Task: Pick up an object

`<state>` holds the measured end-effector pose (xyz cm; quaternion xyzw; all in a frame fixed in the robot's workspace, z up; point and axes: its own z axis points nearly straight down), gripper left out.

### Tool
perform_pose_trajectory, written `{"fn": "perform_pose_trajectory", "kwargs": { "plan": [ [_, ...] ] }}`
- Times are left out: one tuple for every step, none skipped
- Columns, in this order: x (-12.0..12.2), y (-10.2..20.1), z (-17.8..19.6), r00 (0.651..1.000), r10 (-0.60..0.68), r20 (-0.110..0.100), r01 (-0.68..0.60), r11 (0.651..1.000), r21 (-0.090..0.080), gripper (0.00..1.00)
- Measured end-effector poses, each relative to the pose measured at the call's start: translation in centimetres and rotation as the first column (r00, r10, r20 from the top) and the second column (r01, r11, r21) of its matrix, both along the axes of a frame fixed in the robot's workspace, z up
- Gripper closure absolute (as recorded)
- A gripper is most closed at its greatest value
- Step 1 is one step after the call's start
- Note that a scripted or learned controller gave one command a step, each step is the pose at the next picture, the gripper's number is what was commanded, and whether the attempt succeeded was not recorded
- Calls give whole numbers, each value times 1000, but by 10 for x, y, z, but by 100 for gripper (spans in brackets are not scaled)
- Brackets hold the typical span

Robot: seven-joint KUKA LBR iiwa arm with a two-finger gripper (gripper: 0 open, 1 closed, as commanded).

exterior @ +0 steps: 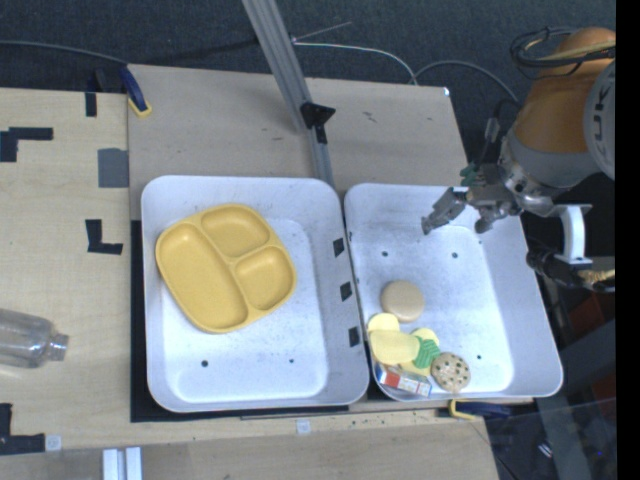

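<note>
Above right bin (500, 298) far edge: pincer (460, 217) spread apart, holding nothing; toy food (410, 343) near front.

Two shallow white bins side by side on the bench (230, 138): left bin (240, 368), right bin (500, 308). Clear plastic bottle (28, 340) lying on its side at the bench's left edge. Grey metal pole (282, 53) slanting over the far edge. Black tape marks (100, 236) toward the left
</note>
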<state>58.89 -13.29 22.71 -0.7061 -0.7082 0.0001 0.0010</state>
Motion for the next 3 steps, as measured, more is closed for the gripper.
{"fn": "perform_pose_trajectory", "kwargs": {
  "plan": [
    [38, 60, 75, 1000, 6, 10, -6, 1000, -1, 0],
    [36, 56, 80, 1000, 1, 1, -1, 1000, -2, 100],
    [51, -3, -82, 1000, -5, -7, 5, 1000, -3, 100]
  ]
}}
